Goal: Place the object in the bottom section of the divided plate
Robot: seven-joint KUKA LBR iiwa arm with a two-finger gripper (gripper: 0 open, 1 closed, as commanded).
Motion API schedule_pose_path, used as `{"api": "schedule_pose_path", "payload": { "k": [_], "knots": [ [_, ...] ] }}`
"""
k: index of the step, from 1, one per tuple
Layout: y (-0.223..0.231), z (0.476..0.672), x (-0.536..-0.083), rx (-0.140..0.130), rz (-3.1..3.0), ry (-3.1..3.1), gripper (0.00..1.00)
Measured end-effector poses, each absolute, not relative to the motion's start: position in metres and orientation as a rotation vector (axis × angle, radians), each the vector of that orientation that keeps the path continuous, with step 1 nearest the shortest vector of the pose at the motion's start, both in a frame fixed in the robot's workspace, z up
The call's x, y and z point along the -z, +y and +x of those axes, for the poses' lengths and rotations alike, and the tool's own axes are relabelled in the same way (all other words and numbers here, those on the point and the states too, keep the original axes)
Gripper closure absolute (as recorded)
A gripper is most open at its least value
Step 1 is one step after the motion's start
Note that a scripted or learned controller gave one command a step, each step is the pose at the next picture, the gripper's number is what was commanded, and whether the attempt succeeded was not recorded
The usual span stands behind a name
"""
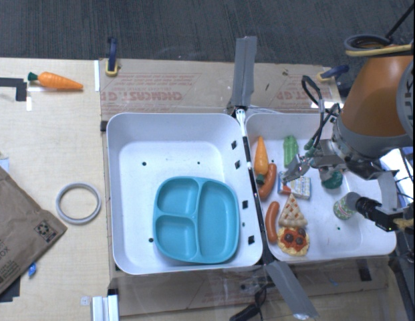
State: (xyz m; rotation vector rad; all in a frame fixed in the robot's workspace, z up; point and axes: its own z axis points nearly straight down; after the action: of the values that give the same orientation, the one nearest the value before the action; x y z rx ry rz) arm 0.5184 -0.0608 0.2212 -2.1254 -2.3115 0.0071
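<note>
A: A grey robot arm with an orange band (374,92) reaches from the right over two shallow white plastic bins. The left-hand bin (127,152) holds a turquoise divided plastic plate (196,219), lying flat near the front wall, its compartments bare.

B: And the right-hand bin (354,243)?

A: That holds the toy food, heaped toward the wall shared with the other bin, likely the pool to pick from: a toy pizza slice (293,226), an orange toy carrot (260,156), a green toy vegetable (290,149), a brown toy sausage (268,181), a red toy sausage (272,221) and a small printed box (300,188).

B: Which one is the task's object?

A: I cannot tell for certain. The metal two-finger gripper (292,172) hangs low over the printed box and the brown sausage, so one of those seems the target. Nothing sits visibly between its fingers.

B: Are they parted?

A: Too small and cluttered to say (the tips blur into the toys beneath).

B: So the job stands where?

A: By my reading, at the grasp; the carry across the wall to the plate's bottom section is not yet done.

B: Outside the bins?

A: On the bench, a roll of tape (78,202) and a second orange toy carrot (57,81), well apart.
</note>
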Motion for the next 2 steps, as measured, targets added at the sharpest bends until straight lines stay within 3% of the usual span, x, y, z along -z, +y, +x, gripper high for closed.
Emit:
{"api": "schedule_pose_path", "payload": {
  "k": [1,2],
  "knots": [
    [-0.061,0.519,-0.229,-0.01,-2.125,-2.312,1.0],
    [0.018,0.477,-0.19,-0.007,-2.104,-2.33,1.0]
  ]
}}
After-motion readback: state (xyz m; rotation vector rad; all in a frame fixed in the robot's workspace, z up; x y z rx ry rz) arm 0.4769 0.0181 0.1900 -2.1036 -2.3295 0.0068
